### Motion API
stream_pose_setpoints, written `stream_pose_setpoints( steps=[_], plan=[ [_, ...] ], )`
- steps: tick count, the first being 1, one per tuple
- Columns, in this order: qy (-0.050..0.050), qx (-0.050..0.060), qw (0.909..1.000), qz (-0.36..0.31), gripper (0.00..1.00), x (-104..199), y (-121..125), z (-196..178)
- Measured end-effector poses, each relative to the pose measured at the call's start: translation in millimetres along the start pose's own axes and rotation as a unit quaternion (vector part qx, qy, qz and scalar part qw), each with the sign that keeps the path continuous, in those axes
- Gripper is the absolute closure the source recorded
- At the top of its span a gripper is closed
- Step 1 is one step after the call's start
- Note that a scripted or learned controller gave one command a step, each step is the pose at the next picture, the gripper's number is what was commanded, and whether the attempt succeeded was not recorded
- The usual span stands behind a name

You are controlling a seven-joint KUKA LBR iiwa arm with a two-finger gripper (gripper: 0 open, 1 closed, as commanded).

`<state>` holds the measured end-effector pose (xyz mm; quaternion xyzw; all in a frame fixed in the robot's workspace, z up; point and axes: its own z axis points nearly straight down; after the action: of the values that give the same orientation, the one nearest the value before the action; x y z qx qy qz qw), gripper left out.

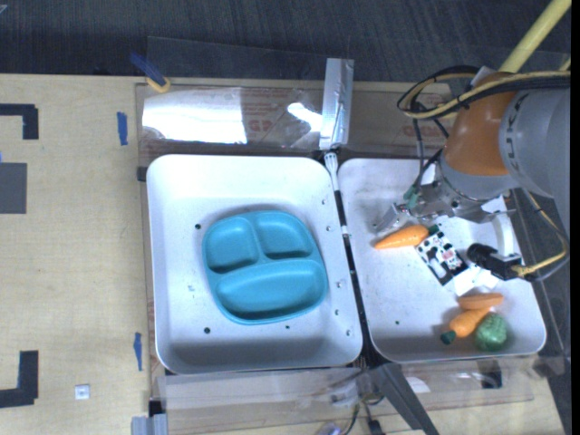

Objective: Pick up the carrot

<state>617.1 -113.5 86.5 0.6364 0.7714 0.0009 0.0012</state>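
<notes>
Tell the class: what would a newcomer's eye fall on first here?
Probably the bright blue three-compartment plastic plate, lying in the left white bin. Next comes the grey arm with its orange band, reaching into the right white bin, where an orange carrot lies beside its gripper.

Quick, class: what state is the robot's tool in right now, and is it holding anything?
Tool: low in the right bin, right at the top of one carrot; open, shut or holding it cannot be told from this view.
</notes>
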Motion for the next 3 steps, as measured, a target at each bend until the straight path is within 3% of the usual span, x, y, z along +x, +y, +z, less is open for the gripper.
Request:
stream_pose_setpoints(
  steps=[1, 2, 3],
  plan=[
    [0.001, -0.001, 0.9877, 0.156, 0.00, 20.8, -41.5, -0.9],
    [0.000, -0.002, 0.9995, 0.032, 0.00, 31.8, -66.9, -1.5],
    [0.001, -0.002, 0.9857, 0.168, 0.00, 30.1, -91.1, -1.5]
  ],
)
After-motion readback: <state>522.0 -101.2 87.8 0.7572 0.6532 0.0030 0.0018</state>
